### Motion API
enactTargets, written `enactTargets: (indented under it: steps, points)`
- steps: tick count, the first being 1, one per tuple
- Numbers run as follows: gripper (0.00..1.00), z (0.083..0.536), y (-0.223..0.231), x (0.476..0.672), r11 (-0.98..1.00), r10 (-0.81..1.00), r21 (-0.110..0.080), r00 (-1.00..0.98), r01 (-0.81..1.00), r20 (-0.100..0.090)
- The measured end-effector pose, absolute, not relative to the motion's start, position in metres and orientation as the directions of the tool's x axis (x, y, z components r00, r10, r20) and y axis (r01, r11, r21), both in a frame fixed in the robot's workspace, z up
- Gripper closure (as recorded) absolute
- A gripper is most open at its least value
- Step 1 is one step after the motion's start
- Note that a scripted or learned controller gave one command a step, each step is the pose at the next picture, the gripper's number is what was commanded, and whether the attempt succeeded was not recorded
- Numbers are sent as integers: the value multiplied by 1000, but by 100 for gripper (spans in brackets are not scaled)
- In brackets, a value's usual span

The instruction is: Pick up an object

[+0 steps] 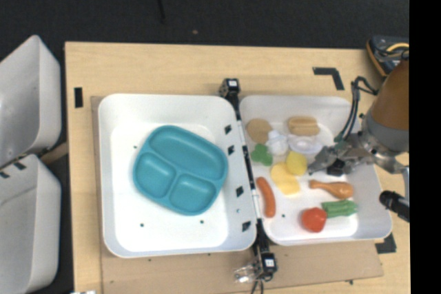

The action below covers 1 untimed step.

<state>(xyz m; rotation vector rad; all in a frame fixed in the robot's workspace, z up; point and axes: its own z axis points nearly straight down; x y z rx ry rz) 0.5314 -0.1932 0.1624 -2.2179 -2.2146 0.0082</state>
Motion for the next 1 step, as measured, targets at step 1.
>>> enactTargets:
  steps: [1]
  points:
    - [0,112,-185,532,-6,1000,-8,6,1000,1]
